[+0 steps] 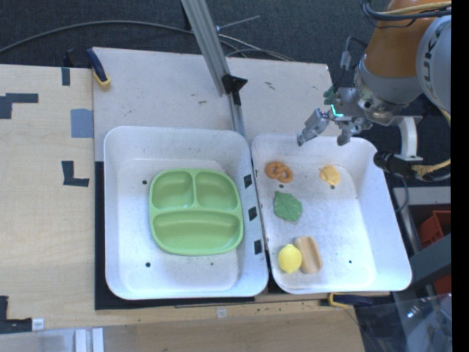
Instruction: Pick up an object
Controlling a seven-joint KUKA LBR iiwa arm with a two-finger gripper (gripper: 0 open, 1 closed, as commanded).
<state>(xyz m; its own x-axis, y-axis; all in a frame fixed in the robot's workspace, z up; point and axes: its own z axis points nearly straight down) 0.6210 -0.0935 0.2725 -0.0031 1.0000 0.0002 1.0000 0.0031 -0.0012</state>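
Small toy foods are lying in the right white bin (pixel 381 218).
Open, empty claw (pixel 322 134) is hovering over its far rim; pale wooden counter (pixel 44 196) is carrying grey tape patches (pixel 82 122).

The tray (pixel 196 211) is looking lime green, sitting in a white bin (pixel 117 196). The lemon (pixel 290 258) is showing bright yellow, the leaf (pixel 287 207) darker green.

The arm (pixel 410 42) is cut off by the top and right edges above the right bin (pixel 381 218) — only its orange band and wrist show. Beside that bin's far rim, the slanted metal post (pixel 209 39) runs out of the top edge. Right of the bin, a red box (pixel 440 226) is cropped — too little to identify.
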